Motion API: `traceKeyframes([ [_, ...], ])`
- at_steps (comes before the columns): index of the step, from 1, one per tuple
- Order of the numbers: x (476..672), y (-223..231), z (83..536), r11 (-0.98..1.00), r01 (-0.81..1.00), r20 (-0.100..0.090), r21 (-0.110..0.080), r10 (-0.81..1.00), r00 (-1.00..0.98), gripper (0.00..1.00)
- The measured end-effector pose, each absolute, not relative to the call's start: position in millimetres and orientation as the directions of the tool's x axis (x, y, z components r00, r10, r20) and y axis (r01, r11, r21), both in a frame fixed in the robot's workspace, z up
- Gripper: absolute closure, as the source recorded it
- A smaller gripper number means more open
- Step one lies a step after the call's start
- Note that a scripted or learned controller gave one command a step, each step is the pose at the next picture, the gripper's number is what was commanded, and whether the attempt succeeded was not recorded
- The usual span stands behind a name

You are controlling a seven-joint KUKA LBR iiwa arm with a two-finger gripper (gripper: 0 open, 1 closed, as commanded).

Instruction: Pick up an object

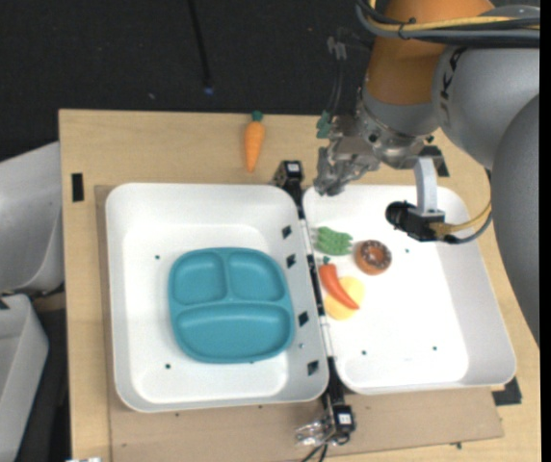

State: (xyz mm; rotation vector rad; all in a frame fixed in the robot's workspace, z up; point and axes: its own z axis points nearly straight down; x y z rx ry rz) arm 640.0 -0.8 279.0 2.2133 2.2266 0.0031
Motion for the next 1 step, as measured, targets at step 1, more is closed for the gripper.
traceKeyframes([
  [1,652.1,52.7,278.6,0.006,1.000,0.000,0.002,1.000,-0.006,1.00],
])
